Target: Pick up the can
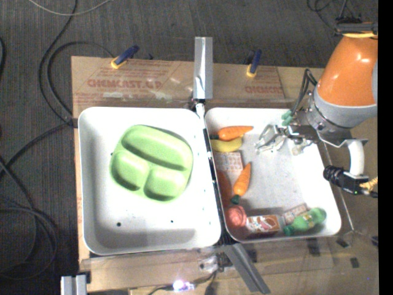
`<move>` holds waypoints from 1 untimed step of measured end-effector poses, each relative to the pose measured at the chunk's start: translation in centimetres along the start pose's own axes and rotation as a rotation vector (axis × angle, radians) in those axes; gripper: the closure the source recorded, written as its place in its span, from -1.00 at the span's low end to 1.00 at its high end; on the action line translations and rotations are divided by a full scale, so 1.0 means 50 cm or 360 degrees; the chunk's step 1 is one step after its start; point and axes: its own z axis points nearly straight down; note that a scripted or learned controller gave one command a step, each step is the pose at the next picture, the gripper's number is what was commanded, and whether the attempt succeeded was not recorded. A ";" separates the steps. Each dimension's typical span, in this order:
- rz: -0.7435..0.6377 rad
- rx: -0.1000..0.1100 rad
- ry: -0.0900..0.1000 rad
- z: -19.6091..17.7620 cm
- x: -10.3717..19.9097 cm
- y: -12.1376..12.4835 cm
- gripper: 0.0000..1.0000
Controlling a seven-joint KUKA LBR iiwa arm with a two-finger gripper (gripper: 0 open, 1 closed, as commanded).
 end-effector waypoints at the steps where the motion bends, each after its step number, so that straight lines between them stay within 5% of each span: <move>1: 0.0123 0.0002 0.0001 0.060 -0.138 0.114 -1.00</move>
